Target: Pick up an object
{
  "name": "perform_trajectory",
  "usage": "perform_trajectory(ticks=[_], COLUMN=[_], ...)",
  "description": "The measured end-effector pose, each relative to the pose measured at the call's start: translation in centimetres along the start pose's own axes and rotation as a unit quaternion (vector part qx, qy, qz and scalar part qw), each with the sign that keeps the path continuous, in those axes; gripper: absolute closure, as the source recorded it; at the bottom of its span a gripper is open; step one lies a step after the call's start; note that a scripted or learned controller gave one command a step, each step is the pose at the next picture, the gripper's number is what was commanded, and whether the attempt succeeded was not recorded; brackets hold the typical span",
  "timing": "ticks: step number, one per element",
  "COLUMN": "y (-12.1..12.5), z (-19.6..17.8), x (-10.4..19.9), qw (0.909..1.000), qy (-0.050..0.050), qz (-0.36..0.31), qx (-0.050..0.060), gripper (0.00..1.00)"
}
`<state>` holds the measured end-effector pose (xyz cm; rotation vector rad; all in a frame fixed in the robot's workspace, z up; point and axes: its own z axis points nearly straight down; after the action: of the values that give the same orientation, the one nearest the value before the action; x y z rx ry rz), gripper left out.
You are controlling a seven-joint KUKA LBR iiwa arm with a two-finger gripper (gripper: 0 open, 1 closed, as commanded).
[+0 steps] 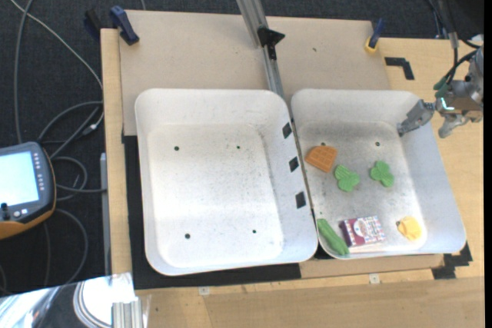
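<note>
We take the flat orange waffle-like piece (322, 158) as a likely pick: it lies in the upper left of the right-hand shallow white bin (438, 165), its long axis tilted slightly off level, well to the left of and a little below the two-finger gripper (432, 121), which hangs over that bin's upper right rim with its grey fingers spread and nothing between them. The same bin also holds two green clover-shaped pieces (347, 179), a long green pod-like piece (331, 236) against the lower left wall, a small pink-and-white printed packet (363, 232) just beside it, and a yellow lumpy piece (410, 227). The left-hand shallow white bin (154, 165) sits alongside.
</note>
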<state>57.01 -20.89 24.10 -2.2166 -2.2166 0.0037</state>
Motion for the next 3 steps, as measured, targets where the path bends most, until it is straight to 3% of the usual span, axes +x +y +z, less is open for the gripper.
perform_trajectory(ticks=[1, 3], y=[0.1, 0.1], z=[-0.3, 10.3], x=[0.0, 0.0], qw=[1.0, 1.0], qy=[-0.001, 0.0], qz=[-0.001, 0.0], qx=[-0.002, 0.0], gripper=[0.0, 0.0])
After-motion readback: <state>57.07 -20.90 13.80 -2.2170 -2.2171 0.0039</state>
